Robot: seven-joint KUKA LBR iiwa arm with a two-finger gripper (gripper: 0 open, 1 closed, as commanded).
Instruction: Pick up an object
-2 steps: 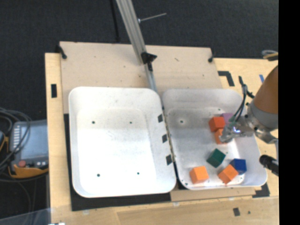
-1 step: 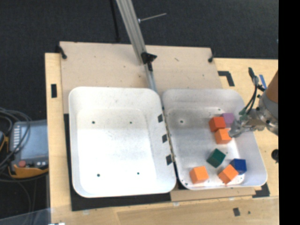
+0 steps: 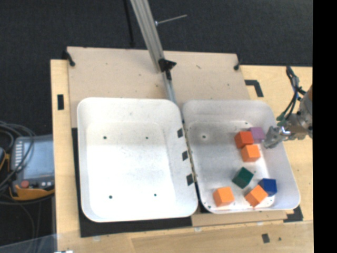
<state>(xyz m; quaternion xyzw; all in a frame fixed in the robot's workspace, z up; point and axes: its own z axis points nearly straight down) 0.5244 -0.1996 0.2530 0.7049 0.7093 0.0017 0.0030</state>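
Note:
The right bin (image 3: 210, 120) holds several small cubes. A red-orange cube (image 3: 244, 139) and a purple cube (image 3: 257, 134) sit near its right wall, with an orange cube (image 3: 251, 152) just below them. Lower down lie a dark green cube (image 3: 243, 177), a blue cube (image 3: 268, 186) and two more orange cubes (image 3: 257, 195) (image 3: 224, 196). My gripper (image 3: 274, 138) hangs at the bin's right edge, right beside the purple cube, and I see nothing held in it.
The left bin (image 3: 131, 157) stands beside the right one. A slanted metal rail (image 3: 150, 30) runs down to the gap between the bins. Cables (image 3: 292, 96) trail from the wrist at the right. A pendant (image 3: 31, 165) lies off the bench's left side.

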